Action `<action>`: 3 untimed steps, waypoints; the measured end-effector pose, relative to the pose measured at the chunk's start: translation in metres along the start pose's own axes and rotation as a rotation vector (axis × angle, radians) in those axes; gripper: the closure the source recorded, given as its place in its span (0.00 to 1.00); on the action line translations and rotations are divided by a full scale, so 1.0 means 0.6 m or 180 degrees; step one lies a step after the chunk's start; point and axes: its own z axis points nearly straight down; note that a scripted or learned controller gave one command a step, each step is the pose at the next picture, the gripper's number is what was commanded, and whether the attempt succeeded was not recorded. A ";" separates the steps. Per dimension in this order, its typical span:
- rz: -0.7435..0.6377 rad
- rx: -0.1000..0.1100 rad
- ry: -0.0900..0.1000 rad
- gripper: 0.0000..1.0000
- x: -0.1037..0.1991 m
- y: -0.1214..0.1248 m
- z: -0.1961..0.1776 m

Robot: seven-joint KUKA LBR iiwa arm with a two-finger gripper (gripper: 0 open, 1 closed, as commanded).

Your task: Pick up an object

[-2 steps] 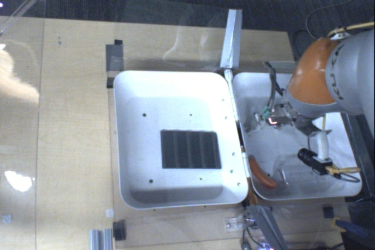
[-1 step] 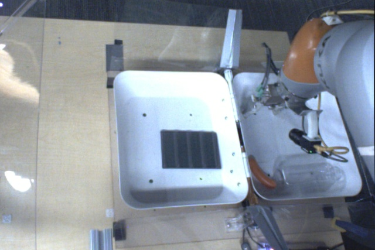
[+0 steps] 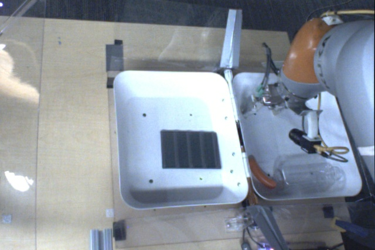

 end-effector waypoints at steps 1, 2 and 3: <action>0.0377 0.0016 -0.0005 0.00 -0.150 -0.106 -0.159; 0.0526 0.0017 -0.0001 0.00 -0.077 -0.059 -0.175; 0.0116 0.0030 0.0005 0.00 -0.054 -0.138 -0.073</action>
